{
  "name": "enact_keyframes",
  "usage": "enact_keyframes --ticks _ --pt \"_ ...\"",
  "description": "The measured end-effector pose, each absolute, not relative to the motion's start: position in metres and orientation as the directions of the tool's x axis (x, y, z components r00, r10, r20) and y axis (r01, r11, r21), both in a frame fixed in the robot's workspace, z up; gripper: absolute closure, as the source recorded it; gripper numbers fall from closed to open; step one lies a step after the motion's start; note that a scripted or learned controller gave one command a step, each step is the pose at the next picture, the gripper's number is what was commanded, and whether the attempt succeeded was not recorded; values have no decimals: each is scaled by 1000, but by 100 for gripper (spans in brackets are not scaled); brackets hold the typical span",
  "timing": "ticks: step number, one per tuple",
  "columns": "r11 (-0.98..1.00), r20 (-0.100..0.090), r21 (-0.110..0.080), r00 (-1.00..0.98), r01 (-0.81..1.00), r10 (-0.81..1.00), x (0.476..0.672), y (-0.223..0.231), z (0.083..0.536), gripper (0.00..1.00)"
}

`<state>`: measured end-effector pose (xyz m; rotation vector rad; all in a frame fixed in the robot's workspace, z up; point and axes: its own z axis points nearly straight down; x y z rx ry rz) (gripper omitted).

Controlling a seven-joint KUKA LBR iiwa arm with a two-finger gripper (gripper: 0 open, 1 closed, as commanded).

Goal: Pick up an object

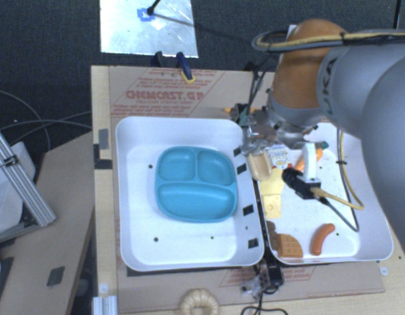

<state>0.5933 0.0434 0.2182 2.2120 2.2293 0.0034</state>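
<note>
My gripper (pixel 253 142) hangs low over the left edge of the right bin (pixel 369 241), close to the wall between the two bins. Just under it lies a tan bread-like piece (pixel 258 167), with a pale yellow cheese slice (pixel 272 197) below that. A small printed packet (pixel 278 155) and a white and orange item (pixel 310 157) lie to its right. Nearer the front of this bin are a brown waffle (pixel 289 247) and an orange sausage (pixel 322 238). Nothing shows between the fingers.
The left bin (pixel 136 241) holds a blue divided plate (pixel 195 182). A beige ring-shaped item (pixel 199 302) lies on the bench in front of the bins. A shiny metal sheet (pixel 149 18) and a blue clamp (pixel 184 66) are at the back.
</note>
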Motion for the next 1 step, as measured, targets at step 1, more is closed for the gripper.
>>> enact_keyframes --ticks 1 --pt "1 1 3 -1 1000 1000 593 33 235 100"
